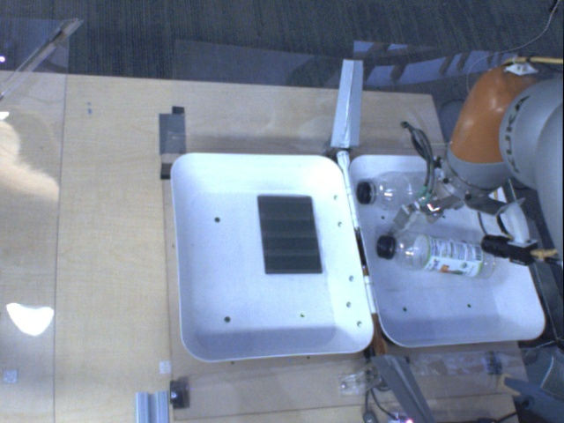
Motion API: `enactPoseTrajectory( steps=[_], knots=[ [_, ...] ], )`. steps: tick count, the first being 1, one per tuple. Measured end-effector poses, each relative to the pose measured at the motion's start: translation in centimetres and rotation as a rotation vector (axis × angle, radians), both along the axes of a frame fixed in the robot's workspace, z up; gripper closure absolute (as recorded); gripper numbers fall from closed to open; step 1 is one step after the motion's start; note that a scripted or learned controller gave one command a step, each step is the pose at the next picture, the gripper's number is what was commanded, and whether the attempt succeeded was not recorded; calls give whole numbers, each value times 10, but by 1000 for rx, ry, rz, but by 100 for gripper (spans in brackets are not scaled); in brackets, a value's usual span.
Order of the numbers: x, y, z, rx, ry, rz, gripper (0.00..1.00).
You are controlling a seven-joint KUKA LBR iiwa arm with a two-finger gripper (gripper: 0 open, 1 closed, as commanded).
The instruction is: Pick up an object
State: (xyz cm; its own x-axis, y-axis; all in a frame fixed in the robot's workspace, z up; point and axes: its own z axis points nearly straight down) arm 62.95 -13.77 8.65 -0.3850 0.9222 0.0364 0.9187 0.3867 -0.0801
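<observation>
Gripper: low in the right bin, between the two bottles; whether it is spread or pressed together cannot be told, as the tip is small and partly masked by the arm.
Arm: comes in from the right, its orange band above the bin's upper right corner.
Right bin: holds both bottles in its upper half; the lower half is bare white floor.
Upper bottle: clear plastic, dark cap toward the divider, lying on its side near the top left corner, just beside the gripper.
Lower bottle: clear, labelled, dark cap pointing left, lying on its side across the bin's middle.
Handling: both look light and probably empty; thin walls would give under squeeze, and the smooth round bodies may roll or slip.
Hold: across the body, at right angles to its length; on the lower bottle the labelled middle seems the best place.
Edges: the upper bottle lies close to the rim and the divider, leaving little room on its left.
Open room: the lower bottle has bare floor below and to its right.
Left bin: holds a dark flat pad at its centre, well apart from the work.
</observation>
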Motion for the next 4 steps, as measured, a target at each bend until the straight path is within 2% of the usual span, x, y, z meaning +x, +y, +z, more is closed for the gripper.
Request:
enactPoseTrajectory(
  steps=[1, 2, 3, 4],
  knots=[
    [-19, 3, 7, -5, -82, -60, 0],
    [-77, 4, 3, -4, -103, -7, 0],
    [-117, 20, 4, -7, -111, -22, 0],
    [-114, 19, 13, -7, -116, -22, 100]
  ],
)
